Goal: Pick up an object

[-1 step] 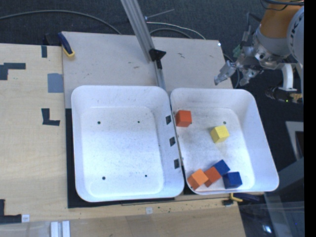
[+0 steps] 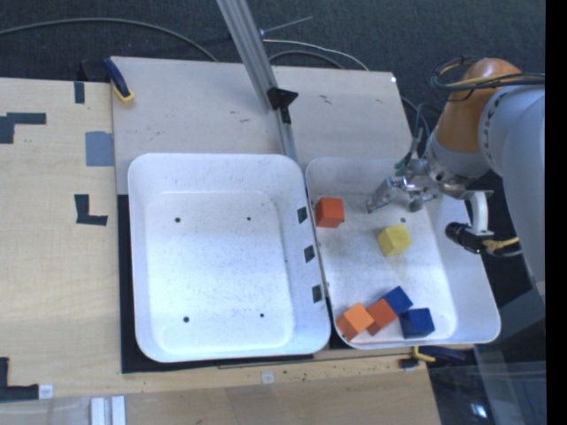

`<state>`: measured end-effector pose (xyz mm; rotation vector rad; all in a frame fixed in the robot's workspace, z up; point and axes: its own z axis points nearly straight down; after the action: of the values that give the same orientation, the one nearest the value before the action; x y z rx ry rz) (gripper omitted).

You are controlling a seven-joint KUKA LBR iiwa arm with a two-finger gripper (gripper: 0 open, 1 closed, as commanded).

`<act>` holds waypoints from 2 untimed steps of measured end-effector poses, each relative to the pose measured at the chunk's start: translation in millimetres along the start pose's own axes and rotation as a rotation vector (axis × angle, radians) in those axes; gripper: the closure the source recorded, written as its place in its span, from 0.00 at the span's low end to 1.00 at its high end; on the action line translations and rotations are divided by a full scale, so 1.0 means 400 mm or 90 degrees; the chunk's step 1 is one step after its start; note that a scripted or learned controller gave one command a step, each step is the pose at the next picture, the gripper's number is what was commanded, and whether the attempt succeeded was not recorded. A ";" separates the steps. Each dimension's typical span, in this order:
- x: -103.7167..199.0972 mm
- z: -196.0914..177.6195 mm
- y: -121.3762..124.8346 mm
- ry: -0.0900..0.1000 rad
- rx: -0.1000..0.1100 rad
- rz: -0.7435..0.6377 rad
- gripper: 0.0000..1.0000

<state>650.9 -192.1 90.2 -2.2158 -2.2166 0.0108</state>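
Observation:
The right bin holds several blocks. A red-orange cube lies near its left wall and a yellow cube sits in the middle. At the front, an orange block, a red-orange block and two blue blocks are clustered together. My gripper hangs over the back of the right bin, just behind the yellow cube and to the right of the red-orange cube. Its fingers are spread open with nothing between them.
The left bin stands beside the right one. A slanted metal pole rises behind the bins. Cables lie on the dark floor at the back. The arm's grey body fills the space to the right of the bin.

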 end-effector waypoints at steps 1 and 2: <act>0.069 -0.002 -0.111 0.000 -0.003 -0.001 0.00; 0.066 -0.002 -0.106 0.000 -0.006 -0.001 0.00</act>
<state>608.4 -165.8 91.6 -2.2194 -2.2220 0.0014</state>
